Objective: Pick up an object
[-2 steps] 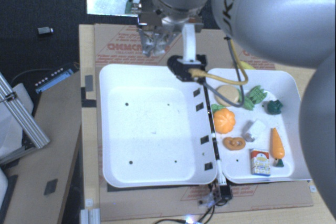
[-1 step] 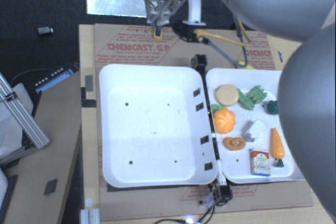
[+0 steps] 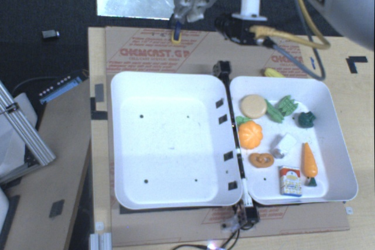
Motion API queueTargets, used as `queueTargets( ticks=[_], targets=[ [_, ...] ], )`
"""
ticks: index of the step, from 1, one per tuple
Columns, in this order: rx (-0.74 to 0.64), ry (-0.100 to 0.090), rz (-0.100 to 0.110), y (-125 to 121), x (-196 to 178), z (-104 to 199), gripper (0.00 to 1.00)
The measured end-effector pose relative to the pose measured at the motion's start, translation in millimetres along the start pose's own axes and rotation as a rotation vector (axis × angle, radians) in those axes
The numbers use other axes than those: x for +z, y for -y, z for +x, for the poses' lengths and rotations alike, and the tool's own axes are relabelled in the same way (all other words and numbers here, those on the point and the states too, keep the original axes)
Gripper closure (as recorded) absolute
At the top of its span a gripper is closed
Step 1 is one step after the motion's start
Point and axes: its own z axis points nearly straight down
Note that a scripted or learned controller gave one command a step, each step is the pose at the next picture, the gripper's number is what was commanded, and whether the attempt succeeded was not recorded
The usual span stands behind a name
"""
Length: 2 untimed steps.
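My gripper (image 3: 187, 13) hangs high at the back, over the cardboard beyond the left bin (image 3: 126, 143) and away from both bins. The right bin (image 3: 334, 126) holds several items: a round beige biscuit (image 3: 254, 106), a light green leafy piece (image 3: 281, 108), a dark green broccoli (image 3: 305, 119), an orange pumpkin (image 3: 250, 134), a white-grey block (image 3: 285, 144), a brown pretzel (image 3: 261, 159), a carrot (image 3: 309, 161) and a small red-and-white box (image 3: 290, 180).
A small yellow and blue piece (image 3: 176, 33) sits just below the gripper on the cardboard. A yellow item (image 3: 272, 73) lies outside the right bin's back rim. Black clips (image 3: 225, 120) line the seam between the bins.
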Motion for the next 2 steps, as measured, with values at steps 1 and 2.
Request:
queueTargets(
  ticks=[1, 2],
  targets=[
    [0.01, 0.008, 0.01, -75.3, 12.6, -3.4, 1.0],
    [0.01, 0.014, 0.032, -25.9, 188.3, -4.1, 1.0]
  ],
)
